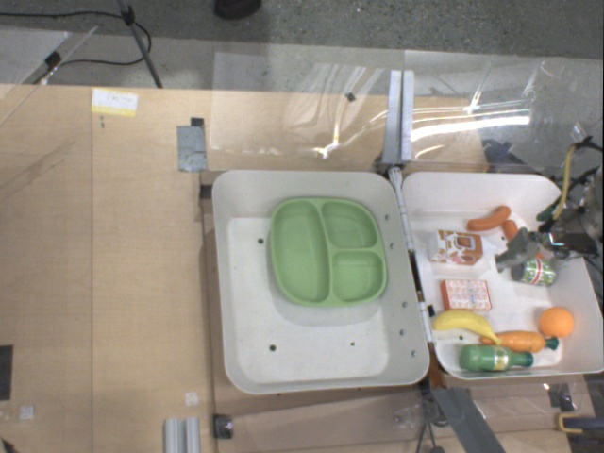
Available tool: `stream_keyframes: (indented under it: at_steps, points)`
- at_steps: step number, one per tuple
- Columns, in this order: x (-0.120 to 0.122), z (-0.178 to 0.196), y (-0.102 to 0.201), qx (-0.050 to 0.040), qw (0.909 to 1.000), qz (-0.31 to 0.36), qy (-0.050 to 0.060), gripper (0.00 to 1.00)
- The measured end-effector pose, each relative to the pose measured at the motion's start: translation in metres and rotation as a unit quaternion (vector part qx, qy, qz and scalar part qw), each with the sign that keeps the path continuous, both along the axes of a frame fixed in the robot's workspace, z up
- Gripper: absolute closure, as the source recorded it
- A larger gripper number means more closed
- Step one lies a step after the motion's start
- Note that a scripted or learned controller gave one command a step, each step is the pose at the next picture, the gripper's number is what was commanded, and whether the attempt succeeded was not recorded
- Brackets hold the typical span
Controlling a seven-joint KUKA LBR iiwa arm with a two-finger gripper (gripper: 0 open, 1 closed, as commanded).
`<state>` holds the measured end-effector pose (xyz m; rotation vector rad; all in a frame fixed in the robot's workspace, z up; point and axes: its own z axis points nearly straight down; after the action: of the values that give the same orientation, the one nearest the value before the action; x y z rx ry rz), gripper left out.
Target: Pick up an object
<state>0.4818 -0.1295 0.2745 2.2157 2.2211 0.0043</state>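
Plastic toy food fills the right bin (566,196), so pretty much anything there should be light, stiff and a bit slick. The gripper (522,250) sits at the right of the frame, just left of a small green-and-red can (539,272) lying on its side, and it looks like it's touching or almost touching it. Honestly I can't tell how the tool is set or whether anything's in it, it's just a dark grey blob from up here. If the can is the target, my guess is it's hollow and rolls easily, so I'd pinch across the round body near the middle, not the ends. Other options: a sausage (489,219) toward the upper part of the bin, two little boxes (460,246) and (466,294) lying flat (thin, tough to get under), a banana (463,323), a carrot (524,341), a green bottle (494,358) along the lower edge, and an orange (557,322), which probably slips out of a two-finger grab. Over in the left bin (245,347) there's a green divided plate (302,253), way too wide and flat to grab anywhere except the rim.
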Motion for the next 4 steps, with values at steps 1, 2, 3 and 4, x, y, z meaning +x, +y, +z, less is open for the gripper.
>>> stream_keyframes:
  at_steps: [1, 2, 3, 4]
  points:
    - [0.061, -0.102, 0.004, 0.0003, 1.0000, -0.004, 0.001, 0.00]
    - [0.112, -0.158, 0.015, -0.0045, 0.9946, 0.103, -0.014, 0.00]
    - [0.113, -0.181, 0.028, -0.0012, 0.9904, 0.138, -0.002, 0.00]
    - [0.116, -0.168, 0.027, -0.0020, 0.9905, 0.138, -0.006, 1.00]
